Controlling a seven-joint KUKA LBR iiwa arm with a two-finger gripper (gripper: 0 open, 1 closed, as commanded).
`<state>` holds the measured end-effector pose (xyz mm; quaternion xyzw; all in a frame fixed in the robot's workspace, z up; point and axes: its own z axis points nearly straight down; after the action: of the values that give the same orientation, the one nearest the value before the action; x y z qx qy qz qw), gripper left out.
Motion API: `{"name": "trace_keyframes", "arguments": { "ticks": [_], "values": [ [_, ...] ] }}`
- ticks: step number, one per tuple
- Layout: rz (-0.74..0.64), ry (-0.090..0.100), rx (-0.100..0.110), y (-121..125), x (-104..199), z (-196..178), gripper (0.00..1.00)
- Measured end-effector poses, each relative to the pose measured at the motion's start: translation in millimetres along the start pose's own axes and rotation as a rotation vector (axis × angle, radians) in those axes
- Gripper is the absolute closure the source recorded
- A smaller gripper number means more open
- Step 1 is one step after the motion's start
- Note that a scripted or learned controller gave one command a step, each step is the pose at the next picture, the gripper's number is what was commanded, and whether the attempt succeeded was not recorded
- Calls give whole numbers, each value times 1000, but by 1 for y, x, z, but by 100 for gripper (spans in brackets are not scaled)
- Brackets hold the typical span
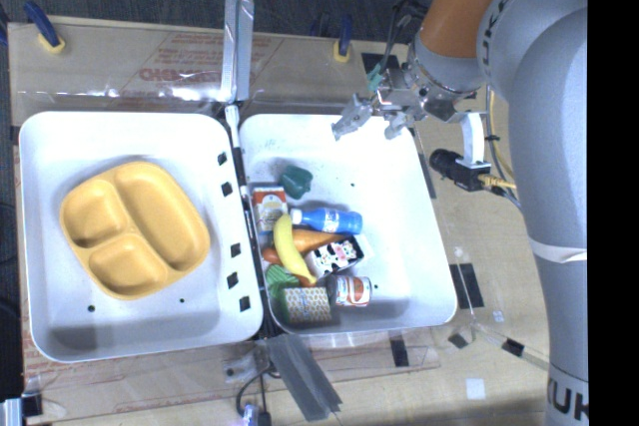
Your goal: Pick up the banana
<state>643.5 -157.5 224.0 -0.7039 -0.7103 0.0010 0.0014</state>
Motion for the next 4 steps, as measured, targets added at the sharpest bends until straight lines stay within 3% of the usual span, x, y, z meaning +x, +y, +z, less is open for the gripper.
{"name": "trace_keyframes", "arguments": {
  "ticks": [1, 2, 3, 4],
  "values": [
    [-62, 0, 2, -61, 57, 91, 0],
    [-18, -1, -13, -102, 56, 128, 0],
    [-408, -1, -5, -163, 65, 133, 0],
    [-430, -1, -3, -166, 80, 33, 0]
  ]
}}
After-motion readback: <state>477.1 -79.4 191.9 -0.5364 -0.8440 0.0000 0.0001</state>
